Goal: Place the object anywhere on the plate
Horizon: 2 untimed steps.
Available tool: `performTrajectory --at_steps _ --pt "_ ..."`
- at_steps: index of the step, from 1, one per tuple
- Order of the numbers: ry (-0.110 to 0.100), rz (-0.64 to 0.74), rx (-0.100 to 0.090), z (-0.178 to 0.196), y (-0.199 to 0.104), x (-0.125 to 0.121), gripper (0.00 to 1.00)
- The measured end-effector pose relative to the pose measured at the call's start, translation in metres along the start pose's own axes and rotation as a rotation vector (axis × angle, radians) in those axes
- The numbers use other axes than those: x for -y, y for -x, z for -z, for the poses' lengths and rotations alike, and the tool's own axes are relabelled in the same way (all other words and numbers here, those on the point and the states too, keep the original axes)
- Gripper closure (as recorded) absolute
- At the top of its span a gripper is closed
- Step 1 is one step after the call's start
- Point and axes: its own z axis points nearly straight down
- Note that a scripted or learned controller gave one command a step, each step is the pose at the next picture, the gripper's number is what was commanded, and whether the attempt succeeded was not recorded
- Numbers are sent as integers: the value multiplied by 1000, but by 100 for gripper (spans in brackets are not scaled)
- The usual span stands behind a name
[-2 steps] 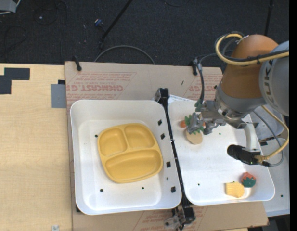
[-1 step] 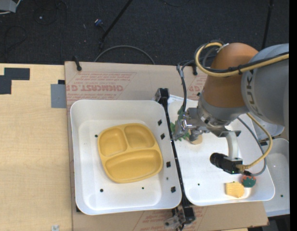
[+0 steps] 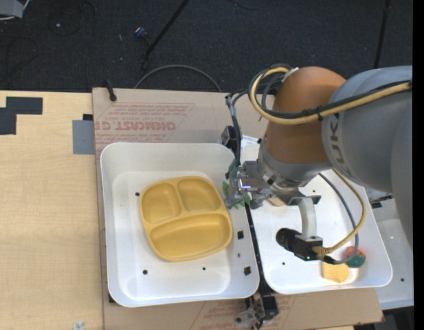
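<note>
Rims of the two white bins meet in a narrow seam down the middle, and the gripper [image 3: 239, 190] hangs right over that seam, just beside the right edge of the plate [image 3: 184, 218]. Its tip is a tangle of small metal parts under the wrist, and I cannot tell whether it is open or closed, or whether it has hold of anything.

The plate sits in the left bin [image 3: 129, 291], turned slightly askew and crowding the right wall. Bare white floor runs along its left side and its near side, with a thinner strip at the far side. Most of the right bin [image 3: 280, 280] lies beneath the arm [image 3: 376, 136], whose orange band [image 3: 304, 108] bulges above the far half. The open floor there is the near left part.

The plate is smooth yellow plastic with rounded corners, split by low ridges into two small far compartments and one long near one. The bins are shallow, glossy and round-cornered, resting on brown cardboard [image 3: 163, 119] atop a pale wood-grain bench [image 3: 40, 218].

Two small things lie in the near right corner of the right bin, well apart from the plate: a yellow wedge-like piece [image 3: 337, 272] and, touching or just beside it, a red and green piece [image 3: 354, 258]. Which one is the task's object I cannot tell.
</note>
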Motion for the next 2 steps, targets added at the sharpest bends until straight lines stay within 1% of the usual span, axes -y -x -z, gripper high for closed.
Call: performTrajectory --at_steps 1,2 --pt "-1 1 1 -8 -61 14 100" --pt "0 -4 3 -7 -58 13 0"
